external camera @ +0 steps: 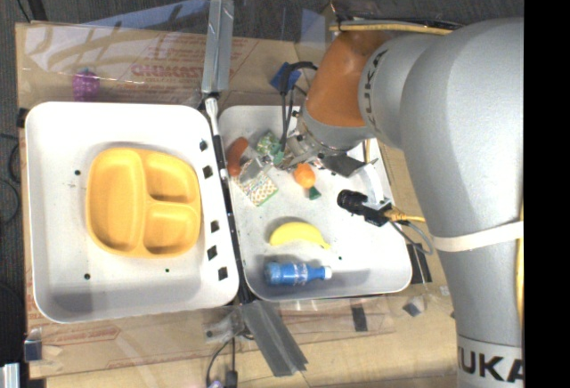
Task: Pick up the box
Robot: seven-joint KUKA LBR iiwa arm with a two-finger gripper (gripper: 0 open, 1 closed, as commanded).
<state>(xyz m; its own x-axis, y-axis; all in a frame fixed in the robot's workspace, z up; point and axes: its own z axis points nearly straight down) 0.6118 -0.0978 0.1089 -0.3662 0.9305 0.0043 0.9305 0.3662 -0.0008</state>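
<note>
Closely around the box (260, 189) lie a carrot (305, 175) and banana (297, 236).

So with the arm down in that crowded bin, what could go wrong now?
The small patterned green and white box lies packed among other items, so the end effector may grab or knock the orange ball or the green packet instead. The box also lies close to the right bin's left wall, which could block a clean grasp.

White letters "UKA", the visible part of the maker's name, stand on the grey arm (463, 155) at the near right; faint reddish print runs across the cardboard sheet (134, 66) beyond the left bin, too blurred to read.
</note>
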